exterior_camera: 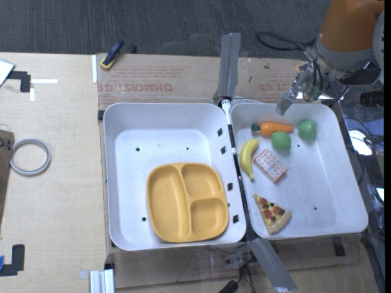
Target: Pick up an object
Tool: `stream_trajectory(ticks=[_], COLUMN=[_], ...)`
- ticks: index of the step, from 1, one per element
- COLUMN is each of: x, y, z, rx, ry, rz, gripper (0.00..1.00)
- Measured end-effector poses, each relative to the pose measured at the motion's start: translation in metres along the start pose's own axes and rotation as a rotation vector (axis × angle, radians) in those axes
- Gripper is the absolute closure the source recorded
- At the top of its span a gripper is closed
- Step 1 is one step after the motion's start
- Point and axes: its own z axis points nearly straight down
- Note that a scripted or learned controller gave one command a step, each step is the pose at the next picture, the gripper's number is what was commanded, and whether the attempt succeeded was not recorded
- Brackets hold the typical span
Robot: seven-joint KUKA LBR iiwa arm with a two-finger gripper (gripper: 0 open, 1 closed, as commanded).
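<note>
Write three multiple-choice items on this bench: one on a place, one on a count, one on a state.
1. Where is the yellow divided plate?
A. left bin
B. right bin
C. on the cardboard

2. How many green round fruits lie in the right bin?
A. one
B. two
C. four

3. How does the gripper stand?
A. pressed on the pizza slice
B. above the right bin's far edge, touching no toy
C. resting on the plate

Key: 1 A, the plate lies in the left bin. 2 B, one sits beside the carrot, one further right. 3 B, it hangs apart from the toys.
</note>
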Motion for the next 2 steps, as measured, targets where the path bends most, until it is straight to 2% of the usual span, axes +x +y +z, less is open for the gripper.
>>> stream_trajectory(ticks=[1, 2], x=[-0.008, -0.012], y=[-0.013, -0.011], z=[-0.018, 0.003], rx=[0.0, -0.001], ry=[0.0, 0.002], rz=[-0.169, -0.511], gripper=[1.0, 1.0])
